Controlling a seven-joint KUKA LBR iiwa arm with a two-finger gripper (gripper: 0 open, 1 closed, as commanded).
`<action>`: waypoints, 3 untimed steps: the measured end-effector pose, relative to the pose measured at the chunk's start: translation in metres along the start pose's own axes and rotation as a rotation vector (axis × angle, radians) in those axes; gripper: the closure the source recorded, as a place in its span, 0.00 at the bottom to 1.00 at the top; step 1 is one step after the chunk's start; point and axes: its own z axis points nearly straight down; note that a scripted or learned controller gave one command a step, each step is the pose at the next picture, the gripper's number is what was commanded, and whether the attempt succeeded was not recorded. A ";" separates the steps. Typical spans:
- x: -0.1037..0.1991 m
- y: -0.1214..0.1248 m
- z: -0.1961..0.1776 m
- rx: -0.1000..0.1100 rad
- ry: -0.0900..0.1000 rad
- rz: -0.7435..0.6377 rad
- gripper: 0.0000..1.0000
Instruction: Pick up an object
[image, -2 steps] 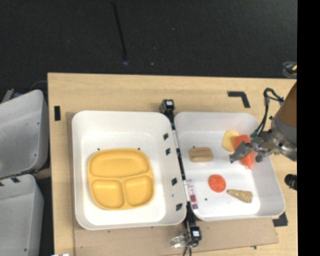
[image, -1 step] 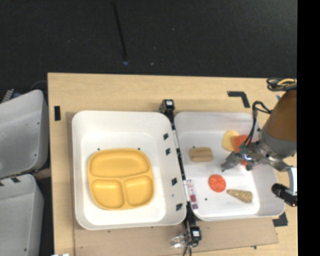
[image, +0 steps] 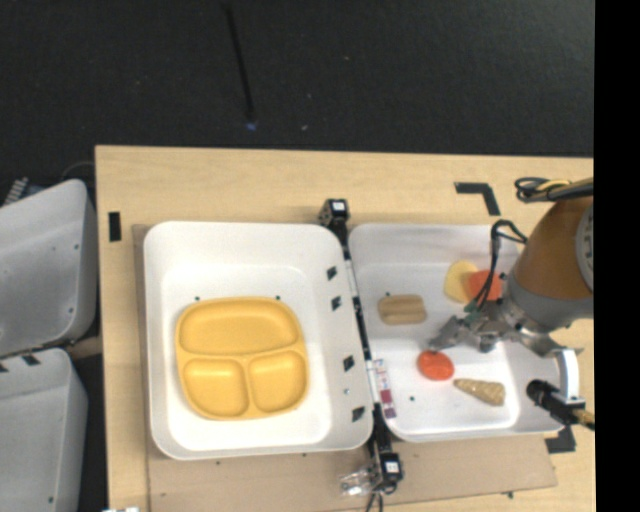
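The right bin (image: 420, 245) holds several small items. A tan block (image: 402, 310) lies near its left side, a red round piece (image: 435, 365) sits at the middle front, and a tan cone-shaped piece (image: 481, 391) rests to the right of it. A yellow piece (image: 460, 279) and an orange-red piece (image: 487, 284) lie at the back, partly behind the arm. My gripper (image: 455, 336) hangs low over the bin's middle, just above and to the right of the red round piece, with the tan block to its left. Nothing is visibly held.
The left bin (image: 160, 300) holds a yellow three-compartment tray (image: 242, 356). The grey and orange arm (image: 555, 270) covers the right bin's right side. Black clips line the divider (image: 355, 330) between the bins. Cables lie at the bench's back right.
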 end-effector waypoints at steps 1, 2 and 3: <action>0.000 0.002 -0.014 -0.007 0.000 0.003 1.00; -0.010 0.003 -0.061 -0.006 -0.001 0.005 1.00; -0.013 0.015 -0.114 -0.007 -0.001 -0.006 1.00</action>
